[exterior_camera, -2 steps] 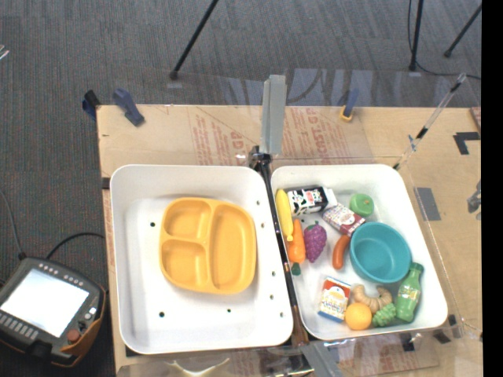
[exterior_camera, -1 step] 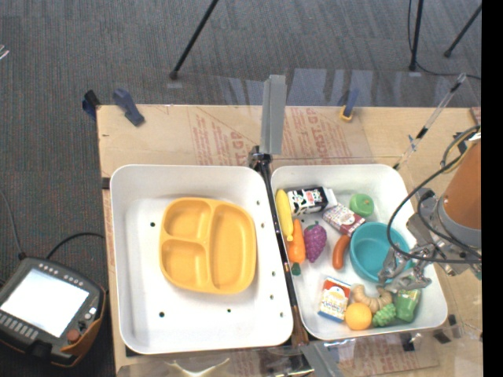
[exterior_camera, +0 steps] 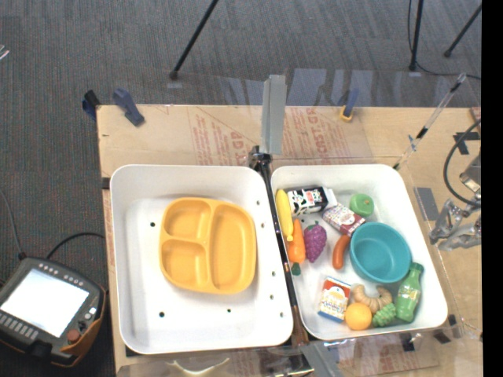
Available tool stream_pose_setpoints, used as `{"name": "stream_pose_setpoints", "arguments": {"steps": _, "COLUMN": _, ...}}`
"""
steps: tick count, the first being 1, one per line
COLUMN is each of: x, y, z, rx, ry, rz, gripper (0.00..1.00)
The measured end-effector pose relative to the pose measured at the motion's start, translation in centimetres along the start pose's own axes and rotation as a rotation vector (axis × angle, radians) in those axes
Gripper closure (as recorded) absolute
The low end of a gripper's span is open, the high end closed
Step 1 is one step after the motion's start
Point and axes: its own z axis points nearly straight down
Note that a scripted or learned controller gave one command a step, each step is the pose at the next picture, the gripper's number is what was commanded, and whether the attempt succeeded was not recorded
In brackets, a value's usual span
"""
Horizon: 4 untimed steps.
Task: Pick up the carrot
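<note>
"where was the carrot [exterior_camera: 295, 246] when you looked?"

"in the right bin [exterior_camera: 393, 177], lying along its left wall, green end pointing toward the near edge. a yellow banana [exterior_camera: 283, 208] lay just above it along the same wall, and a bunch of purple grapes [exterior_camera: 314, 242] sat right beside it on the other side."

"and the gripper [exterior_camera: 454, 228]?"

"i saw a grey metal piece at the right edge, outside the right bin and well apart from the carrot. i took that for it. i couldn't tell whether it was released or clenched, and nothing showed in its grasp."

"what else was in that bin?"

"a teal bowl [exterior_camera: 380, 252] in the middle, a small black-and-white milk carton [exterior_camera: 306, 200] near the far wall, a reddish sausage [exterior_camera: 339, 251] between the grapes and the bowl, a green bottle [exterior_camera: 409, 293] and an orange [exterior_camera: 357, 316] toward the near corner."

"the left bin [exterior_camera: 126, 210]?"

"it held a yellow divided plate [exterior_camera: 208, 244], lying flat."
</note>
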Motion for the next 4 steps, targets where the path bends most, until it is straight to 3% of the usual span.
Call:
{"name": "stream_pose_setpoints", "arguments": {"steps": 1, "x": -5.2, "y": 6.8, "z": 9.6, "rx": -0.017, "ry": 0.010, "rz": 0.081, "gripper": 1.00}}
{"name": "stream_pose_setpoints", "arguments": {"steps": 2, "x": -3.5, "y": 1.3, "z": 2.1, "rx": -0.003, "ry": 0.002, "rz": 0.044, "gripper": 1.00}}
{"name": "stream_pose_setpoints", "arguments": {"steps": 3, "x": 0.4, "y": 0.2, "z": -6.1, "rx": 0.000, "ry": 0.000, "rz": -0.100, "gripper": 1.00}}
{"name": "stream_pose_setpoints", "arguments": {"steps": 4, "x": -5.5, "y": 2.3, "z": 13.5, "rx": -0.022, "ry": 0.008, "rz": -0.268, "gripper": 1.00}}
